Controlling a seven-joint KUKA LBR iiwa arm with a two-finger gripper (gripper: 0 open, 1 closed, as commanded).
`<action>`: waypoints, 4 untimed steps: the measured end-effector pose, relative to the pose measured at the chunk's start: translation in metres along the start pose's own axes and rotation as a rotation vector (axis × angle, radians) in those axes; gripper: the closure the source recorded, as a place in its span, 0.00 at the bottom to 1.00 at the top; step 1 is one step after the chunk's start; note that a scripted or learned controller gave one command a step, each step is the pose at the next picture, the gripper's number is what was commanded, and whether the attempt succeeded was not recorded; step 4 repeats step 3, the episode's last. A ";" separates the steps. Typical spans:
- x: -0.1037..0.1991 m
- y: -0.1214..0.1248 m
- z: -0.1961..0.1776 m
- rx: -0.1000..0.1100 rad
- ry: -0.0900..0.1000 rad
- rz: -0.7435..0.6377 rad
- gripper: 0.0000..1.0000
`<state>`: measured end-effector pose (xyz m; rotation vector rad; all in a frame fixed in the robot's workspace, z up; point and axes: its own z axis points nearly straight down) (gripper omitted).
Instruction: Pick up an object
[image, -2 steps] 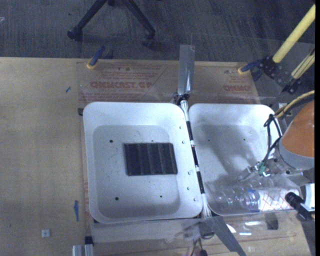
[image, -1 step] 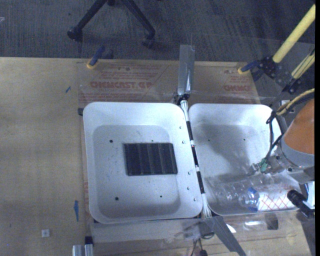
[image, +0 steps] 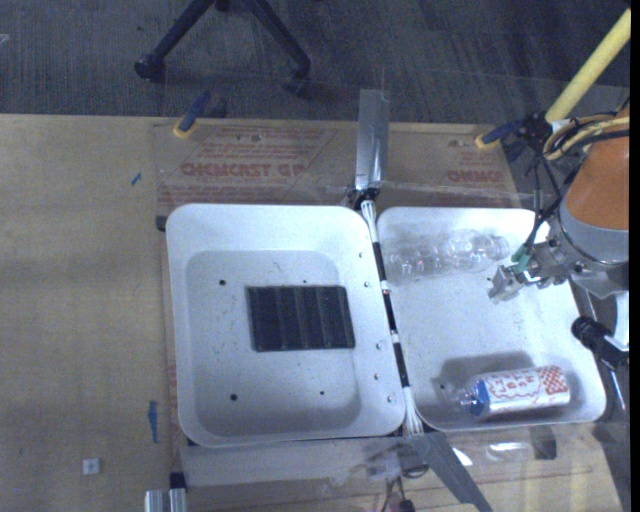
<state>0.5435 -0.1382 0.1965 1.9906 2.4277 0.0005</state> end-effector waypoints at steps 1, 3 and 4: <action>0.000 0.000 0.000 0.000 0.000 0.000 0.00; 0.014 -0.061 0.108 -0.005 -0.001 -0.140 0.00; 0.014 -0.061 0.108 -0.005 -0.001 -0.140 0.00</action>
